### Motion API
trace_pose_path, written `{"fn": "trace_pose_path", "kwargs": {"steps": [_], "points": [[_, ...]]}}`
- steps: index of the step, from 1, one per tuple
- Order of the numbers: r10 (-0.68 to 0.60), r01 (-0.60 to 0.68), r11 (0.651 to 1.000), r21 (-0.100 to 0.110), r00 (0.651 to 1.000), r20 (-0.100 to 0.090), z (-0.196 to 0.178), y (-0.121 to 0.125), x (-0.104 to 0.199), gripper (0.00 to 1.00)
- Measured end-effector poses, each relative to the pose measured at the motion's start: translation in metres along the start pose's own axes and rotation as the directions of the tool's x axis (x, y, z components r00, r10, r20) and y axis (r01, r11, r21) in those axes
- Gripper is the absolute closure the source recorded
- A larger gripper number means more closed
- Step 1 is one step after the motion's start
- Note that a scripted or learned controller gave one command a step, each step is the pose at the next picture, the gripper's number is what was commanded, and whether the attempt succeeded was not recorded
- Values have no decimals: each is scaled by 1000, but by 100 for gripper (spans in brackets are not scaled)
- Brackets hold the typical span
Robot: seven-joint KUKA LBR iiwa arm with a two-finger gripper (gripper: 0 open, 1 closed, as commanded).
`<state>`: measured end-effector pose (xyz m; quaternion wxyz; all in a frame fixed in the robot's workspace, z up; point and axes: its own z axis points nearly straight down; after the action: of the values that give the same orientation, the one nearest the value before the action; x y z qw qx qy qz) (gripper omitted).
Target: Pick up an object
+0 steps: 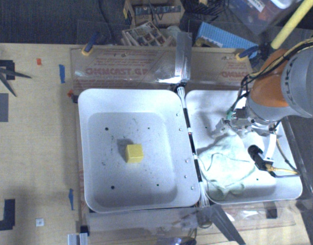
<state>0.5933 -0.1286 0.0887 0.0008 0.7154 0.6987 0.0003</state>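
A small yellow block point(134, 153) lies near the middle of the left bin point(95, 106). A crumpled white cloth with a green edge point(225, 162) fills the lower part of the right bin point(289, 188). My gripper point(238, 126) hangs low in the right bin over the cloth's upper edge, below the orange wrist band point(268, 92). Whether it touches the cloth is hidden by the wrist. Nothing can be seen held in it.
A metal divider point(189, 137) separates the two bins. Cables and a black plug point(257, 155) trail from the wrist over the right bin. Cardboard and clear plastic panels point(130, 65) stand behind the bins. The wooden bench point(28, 137) extends to the left.
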Motion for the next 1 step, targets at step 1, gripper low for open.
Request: {"fn": "trace_pose_path", "kwargs": {"steps": [1], "points": [[14, -14, 1000, 2, 1000, 0, -21, 9, -7, 0]]}}
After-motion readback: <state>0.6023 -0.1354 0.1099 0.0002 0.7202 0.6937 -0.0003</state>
